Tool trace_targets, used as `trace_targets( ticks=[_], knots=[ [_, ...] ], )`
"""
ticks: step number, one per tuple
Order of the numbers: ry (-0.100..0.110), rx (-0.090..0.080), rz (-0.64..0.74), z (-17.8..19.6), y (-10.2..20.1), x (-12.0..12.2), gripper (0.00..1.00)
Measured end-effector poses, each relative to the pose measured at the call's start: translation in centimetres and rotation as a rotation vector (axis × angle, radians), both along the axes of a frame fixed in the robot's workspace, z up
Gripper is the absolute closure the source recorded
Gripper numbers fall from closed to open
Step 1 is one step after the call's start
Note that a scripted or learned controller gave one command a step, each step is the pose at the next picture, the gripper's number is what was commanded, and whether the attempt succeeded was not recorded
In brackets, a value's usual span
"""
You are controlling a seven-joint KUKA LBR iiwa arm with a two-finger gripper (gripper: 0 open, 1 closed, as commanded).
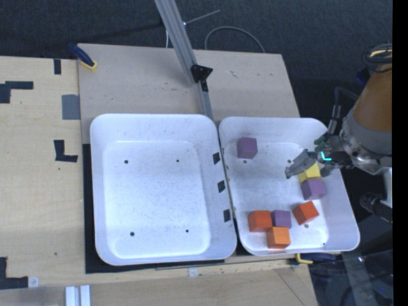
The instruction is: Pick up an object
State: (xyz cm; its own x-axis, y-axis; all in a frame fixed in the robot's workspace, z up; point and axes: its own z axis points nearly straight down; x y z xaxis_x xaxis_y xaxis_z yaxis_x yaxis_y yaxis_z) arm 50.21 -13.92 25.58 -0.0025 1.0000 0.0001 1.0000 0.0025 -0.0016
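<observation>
Camera view: arm reaches left; pincer perhaps grips yellow block; cannot tell.

No readable text, labels, brands or numbers anywhere: bench, both white bins, coloured blocks all unmarked at this resolution.

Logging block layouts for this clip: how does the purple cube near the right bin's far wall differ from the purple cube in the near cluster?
The far purple cube stands alone; the near purple cube touches two orange blocks, one beside it and one in front. The far one looks slightly larger and sits left of the pincer; the near one lies below it. Both are purple cubes in the right bin.
</observation>
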Motion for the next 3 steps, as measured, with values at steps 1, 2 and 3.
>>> trace_targets(
  ticks=[1,2,3],
  knots=[
    [0.007,0.001,-0.002,-6.4,0.0,-0.3,0.00],
    [0.005,0.001,-0.002,-10.8,0.1,-0.8,0.00],
    [0.005,0.002,-0.002,-16.3,0.2,-0.9,0.00]
  ],
)
